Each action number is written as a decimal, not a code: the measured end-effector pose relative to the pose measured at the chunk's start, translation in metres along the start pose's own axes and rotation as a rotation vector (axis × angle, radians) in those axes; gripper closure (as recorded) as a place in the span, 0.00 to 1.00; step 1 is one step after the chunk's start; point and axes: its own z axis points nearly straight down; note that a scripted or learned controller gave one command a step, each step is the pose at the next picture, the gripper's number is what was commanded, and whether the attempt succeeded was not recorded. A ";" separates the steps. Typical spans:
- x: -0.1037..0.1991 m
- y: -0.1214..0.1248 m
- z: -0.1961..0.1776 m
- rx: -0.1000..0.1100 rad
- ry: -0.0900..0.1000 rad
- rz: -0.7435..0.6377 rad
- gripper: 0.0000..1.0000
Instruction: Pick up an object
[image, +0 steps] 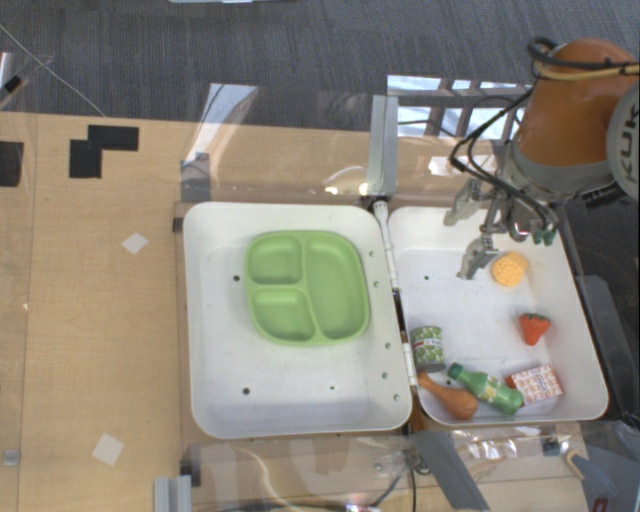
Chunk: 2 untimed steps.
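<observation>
My gripper hangs over the back of the right bin, open, with nothing between its fingers. A yellow lumpy object lies just to its right, apart from it. Further forward in the same bin are a red strawberry, a small green can, a green bottle lying down, an orange-brown carrot-like piece and a red-and-white box.
The left bin holds a green divided plate. A raised divider runs between the two bins. A metal post stands behind them. The arm's orange-banded body looms over the right bin's back right corner.
</observation>
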 end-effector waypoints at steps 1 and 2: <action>0.075 -0.017 0.113 0.000 0.003 0.184 0.00; 0.071 -0.015 0.100 0.000 -0.007 0.176 1.00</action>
